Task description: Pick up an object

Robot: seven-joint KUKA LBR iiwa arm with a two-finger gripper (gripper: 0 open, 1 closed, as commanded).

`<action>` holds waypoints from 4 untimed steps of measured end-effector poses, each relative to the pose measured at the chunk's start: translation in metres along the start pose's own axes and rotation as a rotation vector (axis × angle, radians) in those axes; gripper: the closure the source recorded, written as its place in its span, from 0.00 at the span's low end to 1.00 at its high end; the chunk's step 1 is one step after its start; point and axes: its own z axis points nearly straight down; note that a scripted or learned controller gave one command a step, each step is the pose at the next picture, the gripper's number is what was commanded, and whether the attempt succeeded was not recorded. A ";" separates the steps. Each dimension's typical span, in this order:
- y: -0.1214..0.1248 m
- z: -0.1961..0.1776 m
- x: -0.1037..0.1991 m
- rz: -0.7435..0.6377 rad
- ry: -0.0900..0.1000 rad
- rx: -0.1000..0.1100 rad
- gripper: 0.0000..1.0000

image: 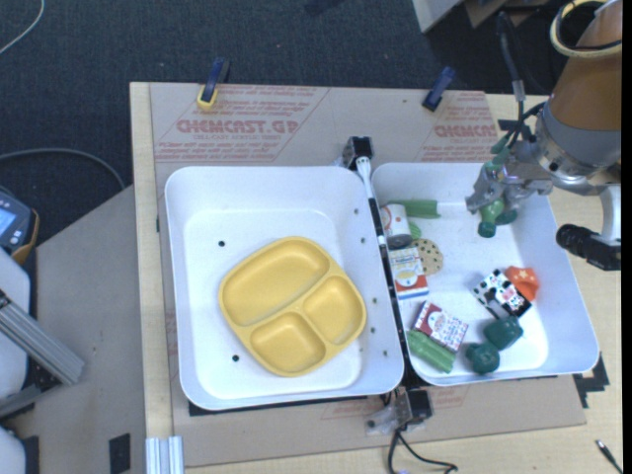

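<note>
Green toy (484, 355) well below pincer (490, 215)

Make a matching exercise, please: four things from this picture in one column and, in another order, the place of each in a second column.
Things:
1. yellow divided plate
2. gripper
3. black-and-white cow toy
4. yellow clamp

Places:
A. over the far part of the right bin
B. on the far edge of the board, behind the left bin
C. lying in the left bin
D. in the right bin, beside an orange piece

Pairs: 1-C, 2-A, 3-D, 4-B
</note>
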 end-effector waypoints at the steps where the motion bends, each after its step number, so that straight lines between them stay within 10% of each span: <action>1: 0.016 -0.001 0.045 0.000 0.001 0.000 1.00; 4: 0.014 0.006 0.055 0.006 0.000 0.006 1.00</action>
